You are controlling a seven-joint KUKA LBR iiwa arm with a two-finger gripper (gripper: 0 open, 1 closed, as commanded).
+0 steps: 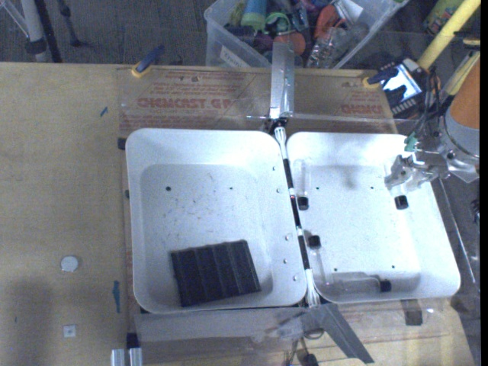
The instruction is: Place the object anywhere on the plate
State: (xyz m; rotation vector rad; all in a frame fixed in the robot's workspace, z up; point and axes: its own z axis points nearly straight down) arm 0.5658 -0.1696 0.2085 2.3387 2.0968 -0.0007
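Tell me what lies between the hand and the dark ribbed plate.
In the camera view, between the hand and the plate lie bare white floor of the right bin and the divider where both bins meet.

I note two bins side by side on the surface (61, 166), their inner rims touching along the middle. In the left bin (152, 158) a ridged slab (215, 271) lies near the front wall, slightly toward the front right corner. The right bin (351, 227) sits just beside it. My claw (402, 170) hangs over the right bin's far right part, the arm entering from the right. Behind both bins stands a crate (229, 21) full of mixed items.
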